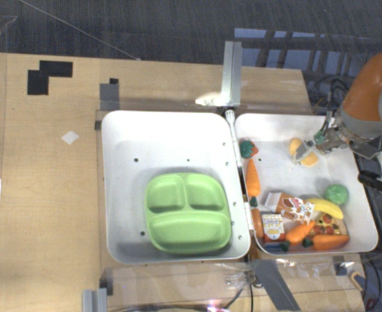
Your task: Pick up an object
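The right bin (pixel 275 132) holds several toy foods. Two small yellow pieces lie at its back: one (pixel 296 148) to the left and one (pixel 308 160) a little nearer. My gripper (pixel 310 149) reaches in from the right and sits low, right over these two pieces, between them. Nothing is visibly held in it. A carrot (pixel 252 178) lies along the bin's left wall, with a green and red piece (pixel 246 149) behind it. A green ball (pixel 337 193) and a banana (pixel 328 207) lie toward the right.
Small boxes (pixel 293 205) and orange carrots (pixel 326 242) crowd the right bin's front. The left bin (pixel 122 148) bears a green divided plate (pixel 187 211). A metal post (pixel 231 73) stands behind the divider between the bins.
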`<state>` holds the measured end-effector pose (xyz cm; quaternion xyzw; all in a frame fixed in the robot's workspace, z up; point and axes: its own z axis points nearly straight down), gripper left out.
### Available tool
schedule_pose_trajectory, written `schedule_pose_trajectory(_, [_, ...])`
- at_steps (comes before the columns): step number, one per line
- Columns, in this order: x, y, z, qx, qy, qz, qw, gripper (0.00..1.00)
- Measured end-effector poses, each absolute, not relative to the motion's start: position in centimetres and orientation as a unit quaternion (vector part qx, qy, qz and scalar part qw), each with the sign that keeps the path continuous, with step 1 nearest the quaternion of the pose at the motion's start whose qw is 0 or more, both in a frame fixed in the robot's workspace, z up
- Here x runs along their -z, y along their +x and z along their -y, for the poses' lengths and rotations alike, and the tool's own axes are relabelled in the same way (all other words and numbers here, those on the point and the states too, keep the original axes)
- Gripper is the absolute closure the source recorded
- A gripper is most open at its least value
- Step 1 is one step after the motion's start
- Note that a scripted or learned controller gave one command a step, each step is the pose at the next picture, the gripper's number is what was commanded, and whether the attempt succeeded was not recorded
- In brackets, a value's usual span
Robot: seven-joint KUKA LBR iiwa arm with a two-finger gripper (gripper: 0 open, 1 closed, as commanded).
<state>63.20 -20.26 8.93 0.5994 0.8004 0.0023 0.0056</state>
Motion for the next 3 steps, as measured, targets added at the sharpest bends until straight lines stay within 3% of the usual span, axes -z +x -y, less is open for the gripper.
schedule_pose_trajectory(1, [-8.9, 64.3, 20.4, -0.0025, 0.6, -0.8, 0.005, 0.0])
schedule_pose_trajectory(2, [-10.4, 64.7, 20.2, -0.0045, 0.598, -0.802, 0.01, 1.0])
schedule_pose_trajectory(3, [-10.4, 64.7, 20.2, -0.0045, 0.598, -0.802, 0.01, 0.0])
